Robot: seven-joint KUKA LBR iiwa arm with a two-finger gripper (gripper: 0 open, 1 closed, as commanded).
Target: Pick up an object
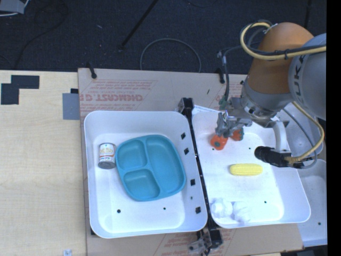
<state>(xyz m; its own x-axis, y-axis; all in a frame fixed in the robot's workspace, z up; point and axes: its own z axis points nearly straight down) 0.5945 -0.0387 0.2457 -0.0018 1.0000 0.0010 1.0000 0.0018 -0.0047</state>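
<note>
Claw [224, 133] over orange toy [217, 141] (grip unclear); cardboard [122, 92] lettering reversed, not legible.

Dark carpet floor [80, 31] strewn with black cables [170, 49] lies behind a pale wood table [37, 169] bearing a cardboard sheet [133, 92].

Small orange-red object [217, 141] in right bin, upper left area, directly under jaws, partly hidden.

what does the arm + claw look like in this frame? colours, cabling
Grey arm with a big rounded orange band above the wrist. Yellow cable loops over the orange part; another yellow run trails down the right side. Small dark metallic claw under a grey wrist flange.
</note>
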